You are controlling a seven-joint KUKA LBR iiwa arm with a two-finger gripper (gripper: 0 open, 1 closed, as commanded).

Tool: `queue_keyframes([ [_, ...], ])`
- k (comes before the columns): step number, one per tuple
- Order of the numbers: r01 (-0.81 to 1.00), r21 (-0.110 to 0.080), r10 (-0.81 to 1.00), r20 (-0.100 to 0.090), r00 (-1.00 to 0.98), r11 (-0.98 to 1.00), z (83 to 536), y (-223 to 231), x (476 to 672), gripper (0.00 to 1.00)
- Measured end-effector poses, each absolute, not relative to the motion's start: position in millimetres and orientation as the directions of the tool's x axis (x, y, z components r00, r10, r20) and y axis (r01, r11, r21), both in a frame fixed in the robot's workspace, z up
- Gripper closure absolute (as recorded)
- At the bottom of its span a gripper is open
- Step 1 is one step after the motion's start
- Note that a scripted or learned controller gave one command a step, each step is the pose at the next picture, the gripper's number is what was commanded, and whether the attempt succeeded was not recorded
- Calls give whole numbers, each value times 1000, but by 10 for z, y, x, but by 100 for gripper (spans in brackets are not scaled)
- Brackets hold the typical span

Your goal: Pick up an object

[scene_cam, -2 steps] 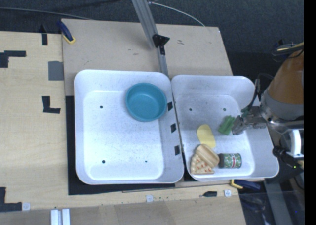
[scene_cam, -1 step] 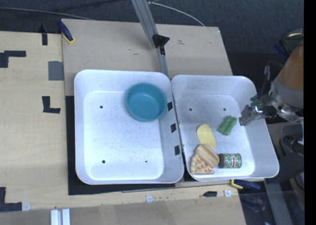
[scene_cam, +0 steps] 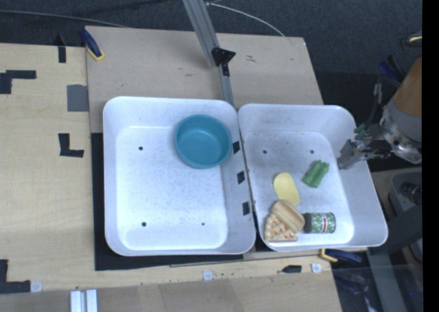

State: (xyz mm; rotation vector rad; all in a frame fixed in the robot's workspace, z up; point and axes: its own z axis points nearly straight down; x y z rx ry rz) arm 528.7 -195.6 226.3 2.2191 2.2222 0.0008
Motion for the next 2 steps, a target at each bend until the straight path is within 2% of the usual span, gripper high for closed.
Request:
queue_keyframes([
  [1,1000,0,1000,2,-7,7,2348,-1392,5348,100],
  [2,1000,-1,1000,2,-8,8,2344,-757,5495,100],
])
